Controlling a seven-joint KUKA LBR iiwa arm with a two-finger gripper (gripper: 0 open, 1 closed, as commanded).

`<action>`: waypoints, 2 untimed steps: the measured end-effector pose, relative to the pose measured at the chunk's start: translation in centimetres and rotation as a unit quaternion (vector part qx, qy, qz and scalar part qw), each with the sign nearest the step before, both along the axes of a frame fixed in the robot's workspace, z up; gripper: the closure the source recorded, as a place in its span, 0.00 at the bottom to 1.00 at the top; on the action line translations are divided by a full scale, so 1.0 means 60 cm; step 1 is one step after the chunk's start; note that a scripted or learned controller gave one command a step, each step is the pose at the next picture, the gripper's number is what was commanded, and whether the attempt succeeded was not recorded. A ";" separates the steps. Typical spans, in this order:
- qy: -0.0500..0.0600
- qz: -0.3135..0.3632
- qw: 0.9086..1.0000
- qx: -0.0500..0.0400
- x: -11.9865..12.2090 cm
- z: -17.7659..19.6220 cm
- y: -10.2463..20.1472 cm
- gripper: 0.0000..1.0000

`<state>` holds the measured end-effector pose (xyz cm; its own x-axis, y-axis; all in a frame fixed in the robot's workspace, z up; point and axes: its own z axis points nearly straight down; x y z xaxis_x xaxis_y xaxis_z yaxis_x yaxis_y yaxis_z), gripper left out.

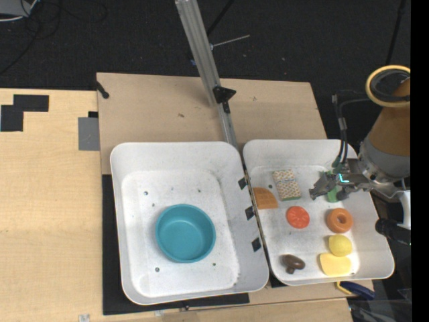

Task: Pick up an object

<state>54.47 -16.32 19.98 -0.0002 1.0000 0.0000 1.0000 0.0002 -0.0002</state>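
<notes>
The gripper (pixel 326 189) hangs low over the right bin (pixel 265 154), its dark fingers pointing toward the speckled sponge (pixel 287 184), which lies just beside them on the bin floor. From where I stand I cannot tell whether those fingers are spread or closed; they read as one dark cluster with a small green glow on it, and nothing is visibly caught between them. Behind them the grey wrist and its orange band run off to the right.

Taking the sponge as the marker: an orange flat piece (pixel 264 198) sits just below and left of it, close against the bin's left wall. A red-orange ball (pixel 297 217) lies below the sponge. An orange ring (pixel 339 220) rests further right, beneath the gripper. Below that ring are a yellow ball (pixel 340 245) and a yellow block (pixel 334 263), touching each other. A small brown object (pixel 292 263) sits near the bin's front edge.

Well left of the sponge, the left bin (pixel 134 159) holds a teal bowl (pixel 186 232), upright.
</notes>
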 end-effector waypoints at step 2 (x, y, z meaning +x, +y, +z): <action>0.003 0.000 1.000 0.000 -0.011 -0.097 -0.011 0.00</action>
